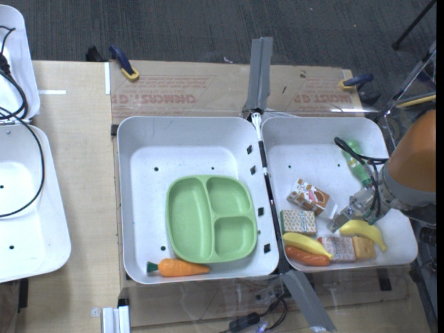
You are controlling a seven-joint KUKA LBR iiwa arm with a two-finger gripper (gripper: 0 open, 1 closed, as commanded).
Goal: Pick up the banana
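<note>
A curved yellow banana [363,232] lies at the front right of the right bin [316,144]. My gripper [349,215] hangs low over that bin, right at the banana's left end and just above it. The view does not show the banana held. The grey arm with its orange band [417,159] comes in from the right and covers the bin's right wall. A second long yellow piece [304,242] lies further left on top of an orange-red item [309,257].
The right bin also holds a green bottle [356,159], a brown snack box [309,197], a checkered packet [298,222] and a pale packet [344,248], crowded around the banana. In the left bin lie a green divided plate [211,217] and a carrot [182,268].
</note>
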